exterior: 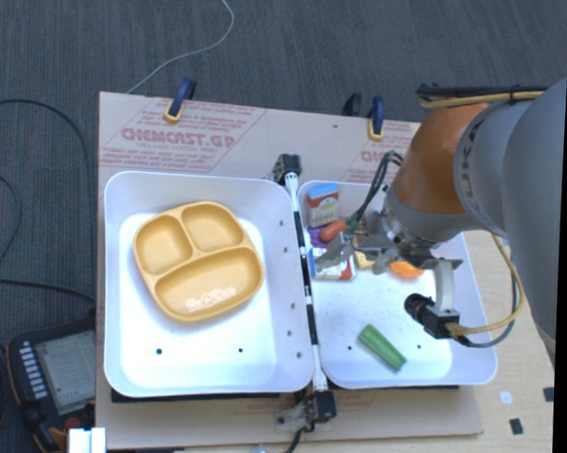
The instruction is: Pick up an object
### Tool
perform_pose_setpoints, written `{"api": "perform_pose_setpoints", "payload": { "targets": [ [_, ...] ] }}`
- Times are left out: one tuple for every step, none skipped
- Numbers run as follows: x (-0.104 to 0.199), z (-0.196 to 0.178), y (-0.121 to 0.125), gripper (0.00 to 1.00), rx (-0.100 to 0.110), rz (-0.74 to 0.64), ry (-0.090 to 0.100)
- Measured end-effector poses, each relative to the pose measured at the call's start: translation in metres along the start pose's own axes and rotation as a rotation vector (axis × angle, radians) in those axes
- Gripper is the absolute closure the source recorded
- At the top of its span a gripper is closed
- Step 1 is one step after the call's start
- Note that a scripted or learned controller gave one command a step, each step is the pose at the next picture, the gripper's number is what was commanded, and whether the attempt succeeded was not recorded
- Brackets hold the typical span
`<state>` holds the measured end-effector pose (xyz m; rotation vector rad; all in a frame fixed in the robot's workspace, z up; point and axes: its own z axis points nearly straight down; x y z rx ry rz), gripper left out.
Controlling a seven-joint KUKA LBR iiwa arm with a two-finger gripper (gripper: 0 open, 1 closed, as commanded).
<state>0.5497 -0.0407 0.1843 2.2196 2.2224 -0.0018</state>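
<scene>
"Where did the green block (381, 347) lie?"
"In the right bin (474, 370), near of the gripper (352, 257), its long axis slanting near-right."
"And the fingers' state?"
"Nobody could tell."

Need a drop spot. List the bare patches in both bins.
Left bin: bare floor in front of the yellow plate, toward the near wall. Right bin: bare patch left of the green block. Crowded at its far end, around the tool and small items.

A yellow divided plate (199, 260) lies in the left bin (118, 354); blue-handled clamps (182, 94) grip the board's (156, 135) far edge.
</scene>
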Motion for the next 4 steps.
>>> {"api": "perform_pose_setpoints", "payload": {
  "targets": [
    [-0.046, 0.0, 0.069, 0.0, -0.001, 0.001, -0.001],
    [-0.07, 0.085, 0.096, 0.0, -0.001, 0.002, -0.003],
    [-0.068, 0.078, 0.096, 1.0, 0.001, 0.0, -0.003],
    [-0.007, 0.0, 0.05, 1.0, -0.001, 0.0, 0.001]
  ]
}}
